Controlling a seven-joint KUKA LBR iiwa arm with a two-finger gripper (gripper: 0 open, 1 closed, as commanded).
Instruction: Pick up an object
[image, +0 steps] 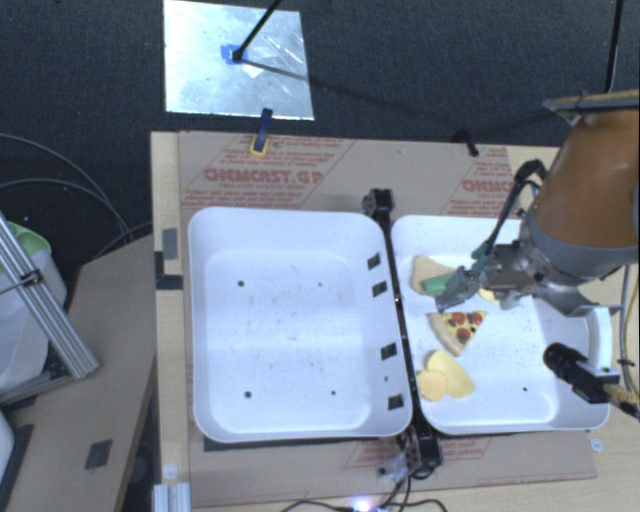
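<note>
Brown cardboard sheet (300, 165) under the bins, left print: red "CHEMCAST GP", seen upside down.
Same sheet, right print: red letters, partly hidden, not readable.

Bright, even overhead light, white bins (290, 225) near blown out, metal sheet (238, 60) at twelve o'clock glared, soft shadows, arm (590, 200) slightly blurred.
</note>
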